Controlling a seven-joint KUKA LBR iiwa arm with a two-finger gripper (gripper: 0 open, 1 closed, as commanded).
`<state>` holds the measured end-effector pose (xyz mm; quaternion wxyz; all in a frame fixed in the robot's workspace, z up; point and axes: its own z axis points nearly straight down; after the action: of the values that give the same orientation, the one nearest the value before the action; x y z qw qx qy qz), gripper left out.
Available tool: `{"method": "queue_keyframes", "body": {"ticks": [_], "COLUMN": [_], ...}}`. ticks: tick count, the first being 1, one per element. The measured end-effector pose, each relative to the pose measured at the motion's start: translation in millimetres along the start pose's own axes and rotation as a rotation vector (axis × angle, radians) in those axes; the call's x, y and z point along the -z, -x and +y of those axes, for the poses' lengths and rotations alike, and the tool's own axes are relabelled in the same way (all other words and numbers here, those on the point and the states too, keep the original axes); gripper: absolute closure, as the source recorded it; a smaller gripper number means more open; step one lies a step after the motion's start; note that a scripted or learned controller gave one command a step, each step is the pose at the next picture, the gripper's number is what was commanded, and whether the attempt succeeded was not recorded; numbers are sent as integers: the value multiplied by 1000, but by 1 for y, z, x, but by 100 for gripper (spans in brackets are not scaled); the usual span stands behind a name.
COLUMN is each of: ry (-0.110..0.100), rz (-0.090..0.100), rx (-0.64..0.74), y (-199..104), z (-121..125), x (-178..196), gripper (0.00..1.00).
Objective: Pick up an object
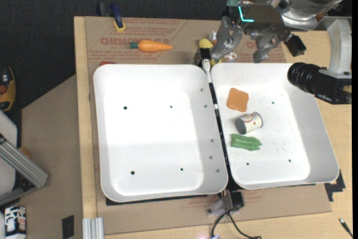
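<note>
Left to right, as we read it:

Toy carrot [152, 46] lies on the cardboard beyond the left bin's [112, 137] far edge, outside both bins. Not a candidate unless the program reaches out there.

The left bin has nothing in it for us to pick; we see just bare floor with a few dark dots.

The right bin [313, 148] holds three items, clustered toward its left edge next to the shared seam:
- orange block [238, 99], nearest the far edge
- small white cup [249, 122] on its side, mid-bin, just below the block
- green piece [246, 143], nearest the near edge, just beside the cup

All three rest on the bin floor, untouched.

Gripper [246, 47] hangs over the right bin's far edge, near its far-left corner, well above the floor. Fingers [262, 51] look spread, with nothing between them. It's apart from all three items; the block is closest.

Progress, our judgement: pick not started. No descent, no contact, no grasp. What's left is everything: choose a target, move over it, descend, close, lift. Clustering could make the cup and green piece awkward; the block looks like the cleaner grab.
</note>
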<state>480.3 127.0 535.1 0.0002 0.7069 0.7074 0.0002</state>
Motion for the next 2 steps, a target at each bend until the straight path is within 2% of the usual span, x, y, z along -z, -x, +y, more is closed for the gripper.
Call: {"method": "queue_keyframes", "body": {"ticks": [1, 2], "ry": [5, -2], "rz": [1, -4], "rx": [1, -16], "y": [-1, 196], "z": [1, -2], "x": [11, 0], "gripper": [100, 100]}}
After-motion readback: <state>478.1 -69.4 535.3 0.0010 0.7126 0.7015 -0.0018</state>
